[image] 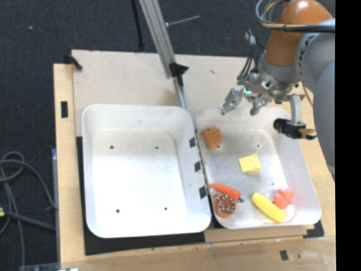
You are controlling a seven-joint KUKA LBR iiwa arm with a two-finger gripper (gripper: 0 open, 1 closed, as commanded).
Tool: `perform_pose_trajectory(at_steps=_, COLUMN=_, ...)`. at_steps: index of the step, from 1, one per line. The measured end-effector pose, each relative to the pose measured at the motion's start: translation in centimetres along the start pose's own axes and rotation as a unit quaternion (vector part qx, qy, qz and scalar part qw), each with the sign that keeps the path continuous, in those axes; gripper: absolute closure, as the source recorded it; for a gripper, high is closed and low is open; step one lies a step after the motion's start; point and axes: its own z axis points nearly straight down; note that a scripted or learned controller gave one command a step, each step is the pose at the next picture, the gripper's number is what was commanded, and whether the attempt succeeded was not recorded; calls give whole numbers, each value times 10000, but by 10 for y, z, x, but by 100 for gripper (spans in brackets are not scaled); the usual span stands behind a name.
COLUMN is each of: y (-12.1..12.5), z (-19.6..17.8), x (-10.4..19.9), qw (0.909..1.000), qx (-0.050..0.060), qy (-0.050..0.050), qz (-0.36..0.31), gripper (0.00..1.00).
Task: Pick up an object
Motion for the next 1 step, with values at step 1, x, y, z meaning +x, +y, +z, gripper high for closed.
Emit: perform_pose_trajectory(at_steps=1, y=1, z=-3, x=-1, qw=10000, qx=-21, qy=-17, qz=-10, gripper=0)
